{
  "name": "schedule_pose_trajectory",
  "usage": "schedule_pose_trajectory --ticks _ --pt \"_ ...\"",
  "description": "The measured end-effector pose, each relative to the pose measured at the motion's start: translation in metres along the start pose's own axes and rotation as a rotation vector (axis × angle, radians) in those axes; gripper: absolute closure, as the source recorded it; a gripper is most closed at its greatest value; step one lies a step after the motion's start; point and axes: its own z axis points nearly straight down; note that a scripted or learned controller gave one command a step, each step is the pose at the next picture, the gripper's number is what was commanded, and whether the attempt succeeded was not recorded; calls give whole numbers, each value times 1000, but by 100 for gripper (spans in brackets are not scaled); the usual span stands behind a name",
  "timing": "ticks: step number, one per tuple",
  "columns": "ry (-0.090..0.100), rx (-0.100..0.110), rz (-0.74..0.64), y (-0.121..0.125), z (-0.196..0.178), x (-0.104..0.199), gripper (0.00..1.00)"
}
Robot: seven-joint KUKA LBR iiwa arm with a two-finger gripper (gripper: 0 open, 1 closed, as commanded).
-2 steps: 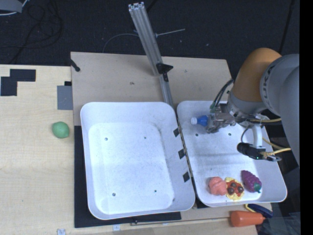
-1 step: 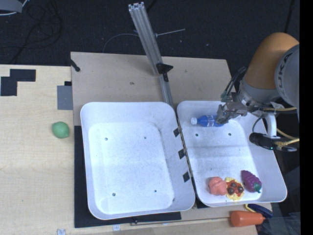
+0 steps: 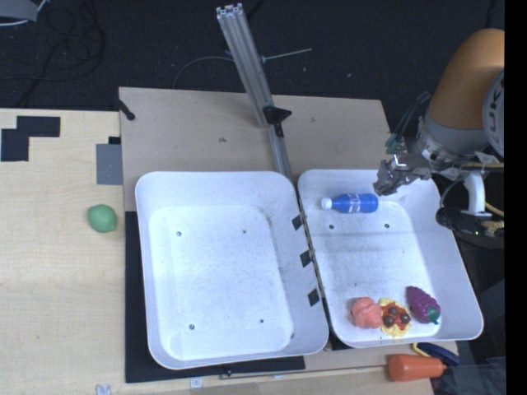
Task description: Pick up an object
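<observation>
- Two shallow white bins sit side by side on the bench; left bin (image 3: 156, 220) and right bin (image 3: 457, 270) meet along a seam with three small dark clips.
- Both bins are smooth, matte white, with rounded corners and raised rims; the left bin's floor shows a few small dark dots.
- Gripper (image 3: 390, 176) hangs over the right bin's upper right corner, close to the far rim. Fingers are dark and blurred against the rim; I cannot tell whether they are spread or closed, and nothing is seen between them.
- Blue bottle (image 3: 352, 203) lies on its side near the right bin's far wall, white cap pointing left, its right end just beside the gripper. Touching or apart: cannot tell.
- Open floor fills the middle of the right bin, between the bottle and the objects at the near edge.
- Near edge of the right bin: a rounded orange-pink object (image 3: 366, 312), a small yellow item with dark spots (image 3: 396, 317), and a bumpy purple piece (image 3: 422, 304), packed in a row near the rim.
- Outside the bins: a green ball (image 3: 103, 218) on the pale wood bench, well apart from the left bin; an orange carrot-like object (image 3: 416, 367) just below the right bin's near rim.
- Ribbed metal rail (image 3: 251, 72) runs at a slant from the top down to the seam between the bins.
</observation>
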Motion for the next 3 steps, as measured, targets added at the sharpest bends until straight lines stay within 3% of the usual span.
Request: schedule_pose_trajectory --ticks 1,3 --pt "2 4 -4 -3 7 49 100" --pt "2 3 -4 -20 -13 167 100"
